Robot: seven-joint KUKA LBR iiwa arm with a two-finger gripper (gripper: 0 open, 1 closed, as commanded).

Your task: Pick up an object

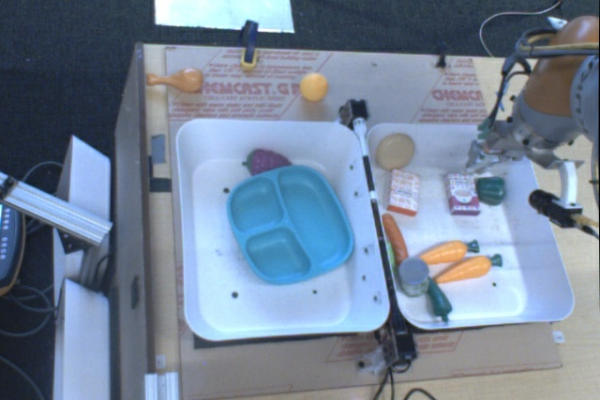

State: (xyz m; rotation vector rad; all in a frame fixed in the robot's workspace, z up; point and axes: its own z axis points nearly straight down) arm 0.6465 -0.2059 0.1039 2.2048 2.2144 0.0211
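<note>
The gripper (486, 159) is poised over the green pepper (490, 190) at right; its state cannot be told; a centred descent is needed.

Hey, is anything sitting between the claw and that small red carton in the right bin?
Nothing visible blocks it. The claw hangs just above and to the right of the red carton, with bare bin floor between them. A dark green object lies close on the carton's right side, which may crowd a grasp.

Red letters on the brown cardboard (281, 75) under the bins say "CHEMCAST", seen left & right. The small boxes' print is too tiny to read.
</note>
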